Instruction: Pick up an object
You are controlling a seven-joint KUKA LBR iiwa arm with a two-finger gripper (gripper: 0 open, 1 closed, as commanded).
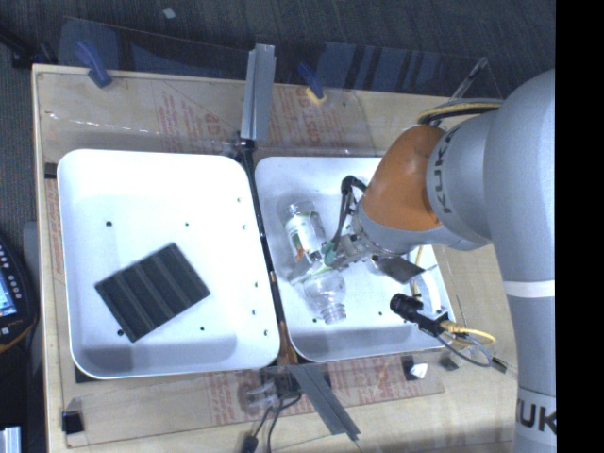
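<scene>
In the camera view, the bench carried two white bins side by side, and the grey arm with its orange band reached over the right bin from the right edge. The gripper sat low near the middle of that bin, and whether it was open or closed could not be told. A small bottle with a green and white label lay tilted just beside the gripper, toward the bin's left wall and a little nearer its far edge. A clear bottle lay just beside the gripper on the other side, nearer the bin's near edge; whether either bottle touched the gripper could not be told. In the left bin, a black ribbed panel lay flat and askew, near the near left corner and well apart from the gripper
</scene>
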